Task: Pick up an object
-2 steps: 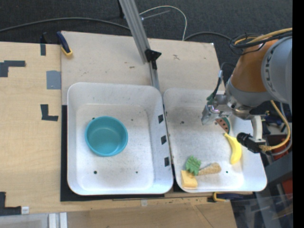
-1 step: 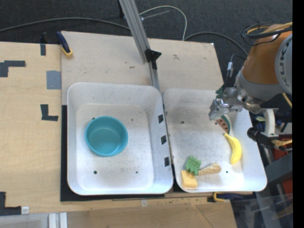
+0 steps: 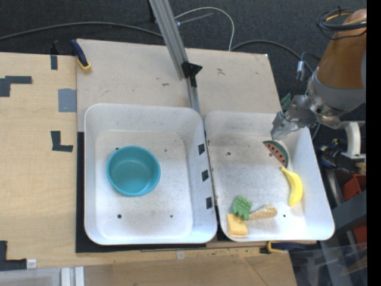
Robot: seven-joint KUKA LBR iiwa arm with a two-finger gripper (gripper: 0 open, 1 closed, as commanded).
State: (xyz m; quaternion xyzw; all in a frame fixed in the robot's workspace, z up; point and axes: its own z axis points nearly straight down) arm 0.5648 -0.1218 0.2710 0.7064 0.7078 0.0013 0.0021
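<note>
The right bin (image 3: 250, 130) holds a watermelon slice (image 3: 277, 151) near its right wall, a yellow banana (image 3: 293, 185) just below it, and a green leafy toy (image 3: 241, 207), a tan stick-shaped piece (image 3: 262, 213) and a yellow block (image 3: 236, 226) by the front edge. A teal bowl (image 3: 134, 170) sits in the left bin (image 3: 143, 121). My gripper (image 3: 281, 130) hangs over the right bin's upper right corner, just above the watermelon slice. Nothing shows between its fingers.
A metal pole (image 3: 172, 34) slants across the board behind the bins, ending at the divider. Cables (image 3: 202, 16) lie on the dark floor at the back. A blue and yellow clamp (image 3: 80, 55) sits at the board's left corner.
</note>
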